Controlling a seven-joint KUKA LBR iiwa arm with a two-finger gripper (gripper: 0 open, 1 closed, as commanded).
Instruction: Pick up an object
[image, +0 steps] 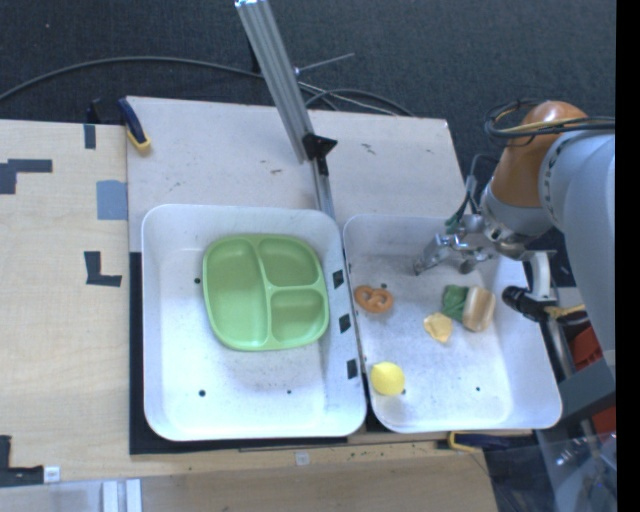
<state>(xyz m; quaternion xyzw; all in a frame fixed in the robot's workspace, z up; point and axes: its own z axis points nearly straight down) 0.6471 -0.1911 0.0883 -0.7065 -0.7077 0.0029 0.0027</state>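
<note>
Two shallow white bins side by side on the counter (230, 160), seen from above at a slant. In the left bin (165, 330), a light green divided plate (266, 292) with three compartments, lying flat toward the upper middle, apart from every wall. In the right bin (520, 390), five small items: an orange pretzel-shaped piece (374, 299) close to the left wall; a yellow ball (387, 379) lower down, near the front-left corner; a yellow wedge (438, 327) around the middle; just right of it a green piece (456, 300) touching a tan bread-like piece (478, 309). Well apart from one another: pretzel, ball and wedge. Grey arm (580, 210) with orange band (520, 165) reaching in from the right, over the far right corner of the right bin. Metallic jaws (440, 255) low over the back of the right bin, pointing left, above and slightly left of the green and tan pair, nothing visible between them; whether spread or closed, impossible to tell at this size. Every item lying on the bin floor, none lifted. A slanted metal pole (280, 80) running from the top edge down to a black bracket at the seam between the bins. Black clips (345, 322) along that seam. At the counter's far left corner, a blue-and-yellow tool (134, 125). To the left, a pale wooden surface (60, 300) with dark and grey tape marks (112, 199). Dark cables (150, 68) looping across the dark floor behind the counter.
</note>
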